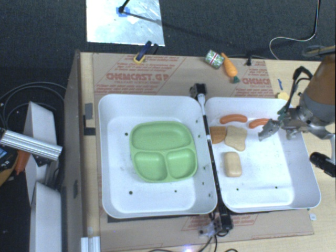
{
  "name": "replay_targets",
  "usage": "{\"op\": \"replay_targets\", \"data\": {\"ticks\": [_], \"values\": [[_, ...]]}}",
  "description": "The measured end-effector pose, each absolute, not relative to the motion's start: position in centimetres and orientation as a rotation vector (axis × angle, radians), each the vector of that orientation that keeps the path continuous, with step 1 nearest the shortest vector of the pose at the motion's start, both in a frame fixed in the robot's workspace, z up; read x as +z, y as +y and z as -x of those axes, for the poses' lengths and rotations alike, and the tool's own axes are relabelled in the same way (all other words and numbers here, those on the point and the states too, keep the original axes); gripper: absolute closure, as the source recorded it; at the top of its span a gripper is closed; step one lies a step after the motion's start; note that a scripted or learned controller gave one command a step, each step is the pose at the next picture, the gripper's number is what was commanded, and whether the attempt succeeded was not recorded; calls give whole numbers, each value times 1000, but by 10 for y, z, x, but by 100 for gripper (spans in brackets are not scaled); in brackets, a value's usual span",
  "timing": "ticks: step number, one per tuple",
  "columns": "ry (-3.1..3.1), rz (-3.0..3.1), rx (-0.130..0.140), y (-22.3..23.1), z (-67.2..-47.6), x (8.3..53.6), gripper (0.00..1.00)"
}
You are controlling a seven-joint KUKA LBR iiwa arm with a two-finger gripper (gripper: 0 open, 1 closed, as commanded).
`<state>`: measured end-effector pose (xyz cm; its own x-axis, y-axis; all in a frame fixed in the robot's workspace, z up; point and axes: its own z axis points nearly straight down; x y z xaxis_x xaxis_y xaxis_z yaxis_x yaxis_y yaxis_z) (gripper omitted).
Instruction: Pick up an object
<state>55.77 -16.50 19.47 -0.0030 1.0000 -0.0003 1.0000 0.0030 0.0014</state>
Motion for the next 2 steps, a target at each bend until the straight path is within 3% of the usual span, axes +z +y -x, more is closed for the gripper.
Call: {"op": "replay_targets", "data": {"ticks": [1, 2], "values": [[2226, -2218, 0, -114, -574, 128, 0], [2223, -2219, 1, -91, -540, 84, 0]]}}
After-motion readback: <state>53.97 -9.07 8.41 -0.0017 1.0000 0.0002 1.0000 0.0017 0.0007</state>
